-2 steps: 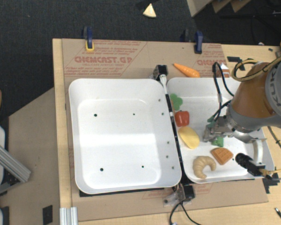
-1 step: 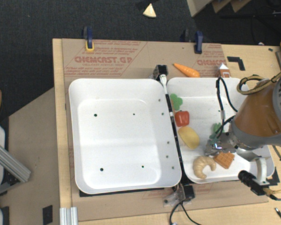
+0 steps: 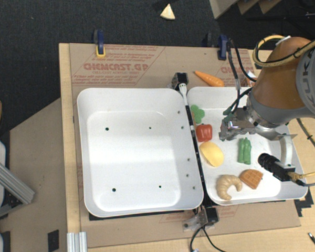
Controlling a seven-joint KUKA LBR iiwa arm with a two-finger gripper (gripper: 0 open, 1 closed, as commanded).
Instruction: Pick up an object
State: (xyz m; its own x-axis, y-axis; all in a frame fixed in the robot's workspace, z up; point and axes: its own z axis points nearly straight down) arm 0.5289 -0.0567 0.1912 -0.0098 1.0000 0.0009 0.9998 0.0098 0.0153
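Toys wait in the right bin

Toy food sits in the right bin (image 3: 291,193) so the arm can reach it from that side. Nearest the front lie a croissant (image 3: 228,185) and a brown waffle piece (image 3: 252,179). Behind them are a yellow lemon (image 3: 212,154) and green beans (image 3: 244,150), then a red pepper (image 3: 203,133) and a green leafy toy (image 3: 197,113). The gripper (image 3: 232,128) hangs low just above the beans, maybe picking one. I cannot tell how it is set. The left bin (image 3: 136,151) sits beside it. An orange carrot (image 3: 209,79) lies on the bench behind the bins.
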